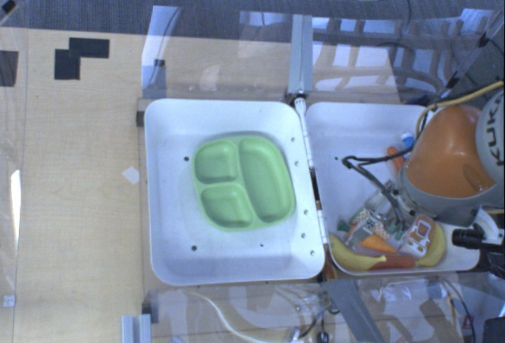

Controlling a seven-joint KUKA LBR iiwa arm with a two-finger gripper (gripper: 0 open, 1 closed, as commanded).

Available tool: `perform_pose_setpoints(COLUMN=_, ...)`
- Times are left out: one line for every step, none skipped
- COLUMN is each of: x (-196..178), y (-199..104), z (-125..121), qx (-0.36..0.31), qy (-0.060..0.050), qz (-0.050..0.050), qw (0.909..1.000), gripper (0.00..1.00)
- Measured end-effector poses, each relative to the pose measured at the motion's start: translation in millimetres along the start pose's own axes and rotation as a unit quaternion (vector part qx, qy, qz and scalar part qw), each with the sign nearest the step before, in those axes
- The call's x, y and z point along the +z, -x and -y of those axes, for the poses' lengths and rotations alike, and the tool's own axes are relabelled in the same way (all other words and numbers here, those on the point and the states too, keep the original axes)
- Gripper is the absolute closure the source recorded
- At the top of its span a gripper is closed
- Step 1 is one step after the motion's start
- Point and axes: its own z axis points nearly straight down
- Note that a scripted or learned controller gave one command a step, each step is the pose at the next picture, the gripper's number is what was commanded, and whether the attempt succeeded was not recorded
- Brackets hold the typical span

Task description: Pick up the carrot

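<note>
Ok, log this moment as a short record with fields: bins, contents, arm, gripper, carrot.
left bin: holds a green three-compartment tray, lying flat near its middle
right bin: small items heaped in its near corner
banana: along the right bin's near wall, at the edge of the heap
carrot: orange piece in the heap, just above the banana
arm: reaches in from the right, orange band over the right bin
gripper: low over the heap, close to the carrot; grasp not confirmed
</note>
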Motion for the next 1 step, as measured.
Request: perform_pose_setpoints(x=-8.3, y=1.7, z=-1.9, qx=0.001, qy=0.001, qz=0.002, qw=1.0, gripper=1.0)
